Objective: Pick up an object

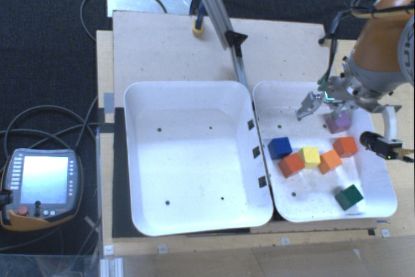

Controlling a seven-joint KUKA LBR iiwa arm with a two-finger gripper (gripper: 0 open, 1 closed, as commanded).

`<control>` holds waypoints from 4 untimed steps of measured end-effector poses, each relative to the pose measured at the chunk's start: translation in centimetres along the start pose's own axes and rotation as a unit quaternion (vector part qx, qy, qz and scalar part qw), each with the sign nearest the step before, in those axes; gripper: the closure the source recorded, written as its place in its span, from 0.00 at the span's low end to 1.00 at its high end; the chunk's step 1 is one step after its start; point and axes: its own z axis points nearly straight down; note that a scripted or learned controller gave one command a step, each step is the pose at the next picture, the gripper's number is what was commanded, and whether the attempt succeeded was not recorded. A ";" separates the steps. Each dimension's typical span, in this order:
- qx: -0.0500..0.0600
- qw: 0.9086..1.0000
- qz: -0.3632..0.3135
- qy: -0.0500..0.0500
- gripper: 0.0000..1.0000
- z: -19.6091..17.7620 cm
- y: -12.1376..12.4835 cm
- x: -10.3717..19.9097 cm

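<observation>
Blocks [310, 157] lie below end effector [318, 102].

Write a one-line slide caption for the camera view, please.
Arm's tool hovers over the right bin beside a purple block, with six colored blocks inside.

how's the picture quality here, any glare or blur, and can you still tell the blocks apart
Camera view: even, bright light washes the left bin almost flat white; faint shadows sit under the blocks in the right bin. Overall slightly soft; the gripper looks a little blurred. Blue block, yellow block and green block remain distinct.
</observation>
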 end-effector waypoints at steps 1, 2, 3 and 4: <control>-0.002 1.000 0.000 0.000 0.00 -0.2 0.1 0.0; 0.000 1.000 0.001 0.000 0.00 5.3 1.0 -0.2; 0.000 1.000 0.001 0.000 0.00 9.5 0.8 -0.1; -0.001 1.000 0.001 0.000 0.00 12.4 0.8 -0.1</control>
